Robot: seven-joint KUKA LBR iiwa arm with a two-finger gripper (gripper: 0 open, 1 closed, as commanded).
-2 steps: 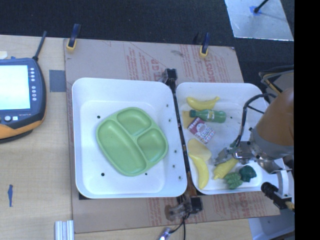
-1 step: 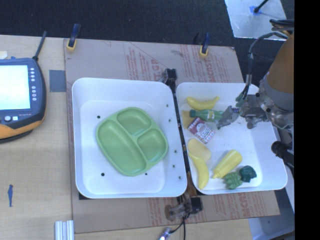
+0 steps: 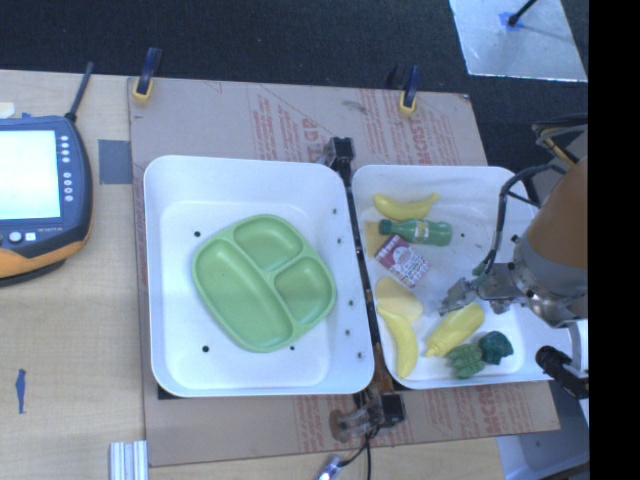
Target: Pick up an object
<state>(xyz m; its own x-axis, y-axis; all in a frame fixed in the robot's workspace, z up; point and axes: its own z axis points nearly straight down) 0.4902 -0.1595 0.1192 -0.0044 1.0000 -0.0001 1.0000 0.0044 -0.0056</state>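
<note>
- gripper (image 3: 462, 294) sits low in the right bin (image 3: 470, 182), tip pointing toward the view's left; arm (image 3: 562, 230) enters from the right.
- fingers: dark and small against the white floor; a thin gap seems to separate the 2 tips, nothing visible between them, so I read them as released and empty (judgement, blurry).
- nearest candidate: yellow pepper-like piece (image 3: 455, 329), just below the fingers, close to touching; long axis slanted, running from lower-left up to upper-right.
- green broccoli pieces (image 3: 481, 354) lie further below the fingers, touching the yellow piece's lower end.
- banana-shaped piece (image 3: 401, 339) is down and to the left of the fingers, long axis near vertical in view; pale yellow wedge (image 3: 396, 298) sits left of the fingers at roughly their level.
- red-and-white packet (image 3: 402, 264) is up-left of the fingers, a little apart; green bottle (image 3: 417, 232) lies above-left, long axis horizontal; second banana (image 3: 405, 206) above that, well apart.
- left bin (image 3: 175, 193) holds a green divided plate (image 3: 264, 282), well apart to the left of the fingers (not a likely target).
- judgement: the move turns on the yellow slanted piece being directly below the tips; a short shift down in view and a wrist turn to close across its narrow width would suit.
- risk: broccoli crowding its lower end could get nudged.
</note>
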